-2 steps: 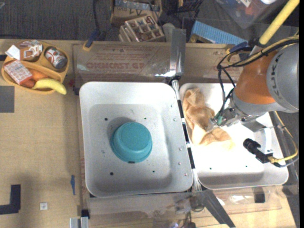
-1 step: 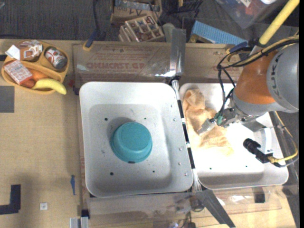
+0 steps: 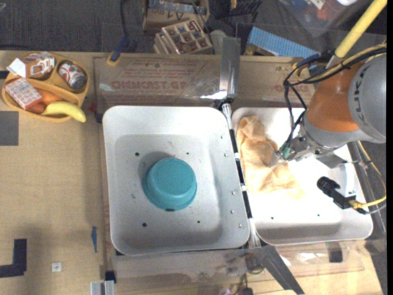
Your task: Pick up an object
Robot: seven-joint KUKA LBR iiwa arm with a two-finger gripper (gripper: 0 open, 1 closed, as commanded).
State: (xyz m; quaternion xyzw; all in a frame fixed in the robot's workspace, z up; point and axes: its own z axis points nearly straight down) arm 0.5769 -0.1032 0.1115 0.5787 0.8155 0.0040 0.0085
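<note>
Tan cloth [image 3: 261,155] is lying crumpled in the right bin [image 3: 307,223], and the hand [image 3: 284,153] is pressing at its edge. Whether it is apart or together, I cannot tell; it should be pinching a raised fold, not flat fabric.

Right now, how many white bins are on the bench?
2. The left bin holds a teal bowl. The right bin holds a tan cloth, where the hand reaches in.
</note>
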